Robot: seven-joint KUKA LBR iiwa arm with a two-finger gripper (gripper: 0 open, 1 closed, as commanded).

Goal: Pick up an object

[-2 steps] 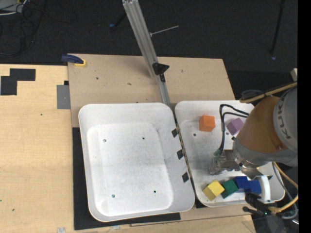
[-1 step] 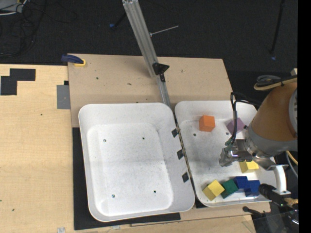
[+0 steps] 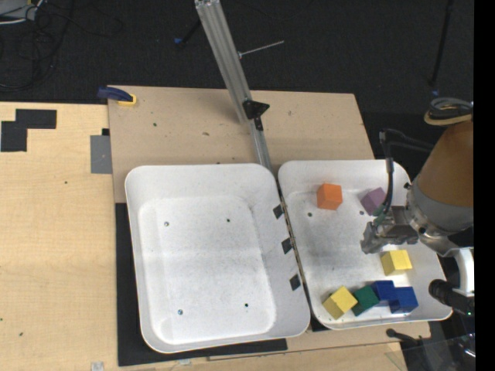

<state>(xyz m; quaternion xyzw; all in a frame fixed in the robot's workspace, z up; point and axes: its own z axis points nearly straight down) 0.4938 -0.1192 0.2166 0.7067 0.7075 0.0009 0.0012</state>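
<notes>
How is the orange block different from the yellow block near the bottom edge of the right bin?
The orange block sits alone in the upper part of the right bin; the yellow block lies at the lower edge, touching a green block. The orange one sits nearly square to the view; the yellow one is turned at an angle. Their colours differ. Both are small, similarly sized blocks resting on the bin floor, apart from the tool.

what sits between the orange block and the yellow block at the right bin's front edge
In the camera view, only bare white bin floor lies between the orange block and the front yellow block.
</notes>
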